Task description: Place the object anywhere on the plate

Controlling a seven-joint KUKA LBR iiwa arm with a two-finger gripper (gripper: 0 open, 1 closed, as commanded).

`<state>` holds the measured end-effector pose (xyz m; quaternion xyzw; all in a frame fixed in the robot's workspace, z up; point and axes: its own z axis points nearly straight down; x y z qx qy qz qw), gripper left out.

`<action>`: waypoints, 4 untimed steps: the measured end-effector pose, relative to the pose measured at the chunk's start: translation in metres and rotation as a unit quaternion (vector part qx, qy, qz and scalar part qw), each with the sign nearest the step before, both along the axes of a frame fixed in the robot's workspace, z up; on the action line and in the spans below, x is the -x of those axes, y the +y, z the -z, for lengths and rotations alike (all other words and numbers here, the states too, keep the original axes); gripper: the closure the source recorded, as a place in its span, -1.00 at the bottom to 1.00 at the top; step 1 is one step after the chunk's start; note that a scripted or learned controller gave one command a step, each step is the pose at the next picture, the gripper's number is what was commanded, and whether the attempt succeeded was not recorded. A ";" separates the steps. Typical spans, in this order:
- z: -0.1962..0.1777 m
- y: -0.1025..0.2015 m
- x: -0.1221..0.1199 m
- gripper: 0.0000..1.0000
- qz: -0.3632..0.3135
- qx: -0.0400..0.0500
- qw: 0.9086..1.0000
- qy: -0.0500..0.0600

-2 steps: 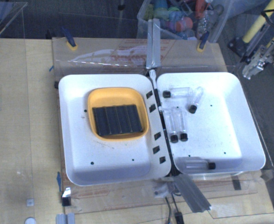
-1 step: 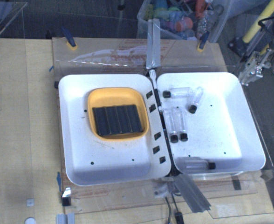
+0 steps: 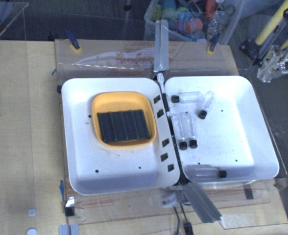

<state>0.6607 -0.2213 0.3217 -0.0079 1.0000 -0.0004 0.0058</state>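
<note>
A yellow plate (image 3: 123, 102) with rounded corners sits in the left white bin (image 3: 80, 170). A dark, ribbed rectangular object (image 3: 123, 125) lies flat on the plate, covering most of its front half. At the upper right, beyond the right bin's far corner, a pale metal gripper (image 3: 273, 66) hangs off the bench, well away from the plate and the dark object. Nothing shows in its grasp.
The right bin (image 3: 242, 131) holds several clear vials with black caps: one near its back left (image 3: 187, 98), a pair by the divider (image 3: 184, 129), one at the front edge (image 3: 206, 172). A clear tub of coloured toys (image 3: 195, 9) stands behind the bins.
</note>
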 end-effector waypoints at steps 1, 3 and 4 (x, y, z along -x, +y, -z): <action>-0.057 0.000 -0.008 1.00 -0.153 0.001 0.988 0.000; -0.047 0.000 -0.007 1.00 -0.510 0.002 0.860 0.002; -0.063 0.000 -0.007 1.00 -0.632 0.005 0.775 0.000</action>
